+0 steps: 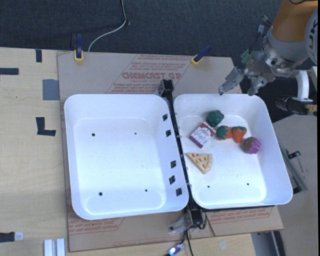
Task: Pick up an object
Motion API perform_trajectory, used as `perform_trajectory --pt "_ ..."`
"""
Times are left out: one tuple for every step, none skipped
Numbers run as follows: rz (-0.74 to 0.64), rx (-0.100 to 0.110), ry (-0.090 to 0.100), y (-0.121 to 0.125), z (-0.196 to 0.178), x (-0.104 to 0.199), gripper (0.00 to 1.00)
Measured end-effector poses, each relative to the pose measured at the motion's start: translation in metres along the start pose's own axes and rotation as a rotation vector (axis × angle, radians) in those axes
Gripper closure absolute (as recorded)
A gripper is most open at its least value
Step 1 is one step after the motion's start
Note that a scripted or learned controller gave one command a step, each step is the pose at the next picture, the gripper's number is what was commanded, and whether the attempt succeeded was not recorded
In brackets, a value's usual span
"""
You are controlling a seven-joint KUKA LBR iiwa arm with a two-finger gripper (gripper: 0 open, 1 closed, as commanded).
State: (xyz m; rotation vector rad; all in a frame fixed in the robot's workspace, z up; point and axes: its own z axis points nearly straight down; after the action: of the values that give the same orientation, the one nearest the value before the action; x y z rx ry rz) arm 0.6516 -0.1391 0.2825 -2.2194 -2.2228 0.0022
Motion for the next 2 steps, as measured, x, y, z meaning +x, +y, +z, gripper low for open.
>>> perform_trajectory --pt "-0.004 -0.013 -0.001 0.018 -0.113 0.034 0.00" --pt "-0.010 -0.021 0.002 0.016 -0.263 0.120 0.00"
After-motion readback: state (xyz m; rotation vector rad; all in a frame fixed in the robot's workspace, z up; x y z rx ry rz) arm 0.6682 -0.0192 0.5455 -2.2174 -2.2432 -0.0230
